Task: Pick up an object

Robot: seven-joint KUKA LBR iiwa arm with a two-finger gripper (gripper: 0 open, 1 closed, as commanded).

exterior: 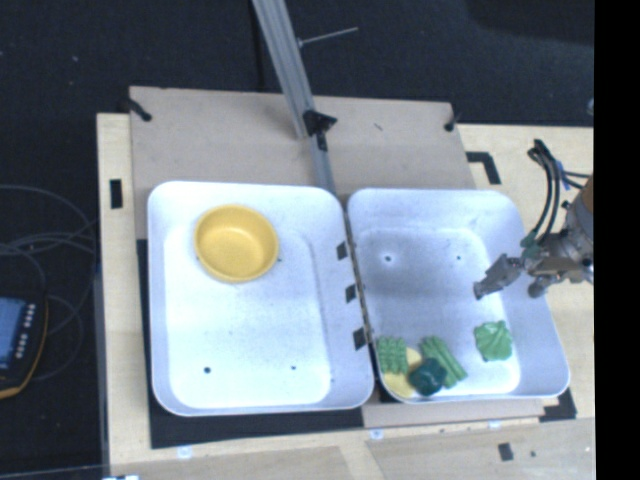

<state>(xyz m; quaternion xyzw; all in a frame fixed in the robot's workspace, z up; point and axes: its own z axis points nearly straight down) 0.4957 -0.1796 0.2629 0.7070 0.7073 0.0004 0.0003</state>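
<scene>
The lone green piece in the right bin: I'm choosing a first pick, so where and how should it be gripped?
Probably from straight above, across the green piece's narrower width. It lies flat and apart from the cluster, so both flanks look free. The bin wall on its right discourages sideways approaches.

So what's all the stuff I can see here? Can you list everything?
Bins: two, white, side by side on the bench.
Bowl: one, yellow, far-left part of the left bin.
Toy pieces: a small cluster, green with one darker teal piece and some yellow beneath, near edge of the right bin.
Lone green piece: one, green, right bin, to the right of the cluster.
Metal bar: one, grey, slanting in from the top.
Handheld device: one, dark with a blue screen, far left.
Pincer: one, grey, over the right bin's right side.
</scene>
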